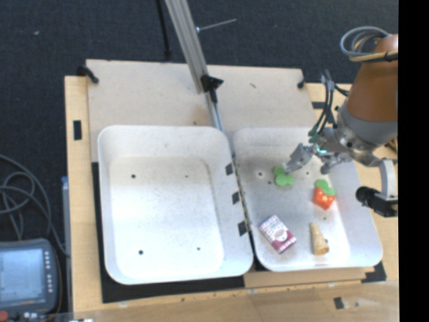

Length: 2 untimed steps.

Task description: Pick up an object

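Hovering over the right shallow white bin (362, 247), the grey pincer (297, 159) is approaching a small green rounded object (283, 178) just below its tip; I cannot tell its opening, and descending squarely comes next

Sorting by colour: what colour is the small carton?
Pink and white carton, seen in the camera view.

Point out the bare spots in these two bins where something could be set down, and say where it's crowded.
The left bin is bare floor from wall to wall. In the right bin, the strip along the divider above the pink carton is free. It is crowded toward the far-right side: green piece, red strawberry toy and tan piece cluster there, with the gripper by the green piece.
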{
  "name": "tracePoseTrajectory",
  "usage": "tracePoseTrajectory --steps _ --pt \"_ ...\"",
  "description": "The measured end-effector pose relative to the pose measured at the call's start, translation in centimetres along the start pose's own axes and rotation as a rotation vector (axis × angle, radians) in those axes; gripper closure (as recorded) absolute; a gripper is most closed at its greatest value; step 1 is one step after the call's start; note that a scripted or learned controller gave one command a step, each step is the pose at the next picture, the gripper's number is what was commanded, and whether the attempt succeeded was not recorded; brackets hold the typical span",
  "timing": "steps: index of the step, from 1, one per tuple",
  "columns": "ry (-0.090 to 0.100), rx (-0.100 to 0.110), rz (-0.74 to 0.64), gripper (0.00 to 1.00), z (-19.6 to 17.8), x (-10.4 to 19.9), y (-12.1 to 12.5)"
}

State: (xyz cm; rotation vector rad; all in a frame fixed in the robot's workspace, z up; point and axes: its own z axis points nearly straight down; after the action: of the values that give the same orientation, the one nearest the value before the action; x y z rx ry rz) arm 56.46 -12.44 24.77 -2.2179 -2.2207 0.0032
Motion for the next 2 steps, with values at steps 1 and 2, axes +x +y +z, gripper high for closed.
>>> tracePoseTrajectory --steps 1,2 --pt "-0.001 -0.005 0.001 0.0 -0.3 0.0 0.1" --pt "-0.002 0.0 0.006 0.0 4.2 0.4 0.4"
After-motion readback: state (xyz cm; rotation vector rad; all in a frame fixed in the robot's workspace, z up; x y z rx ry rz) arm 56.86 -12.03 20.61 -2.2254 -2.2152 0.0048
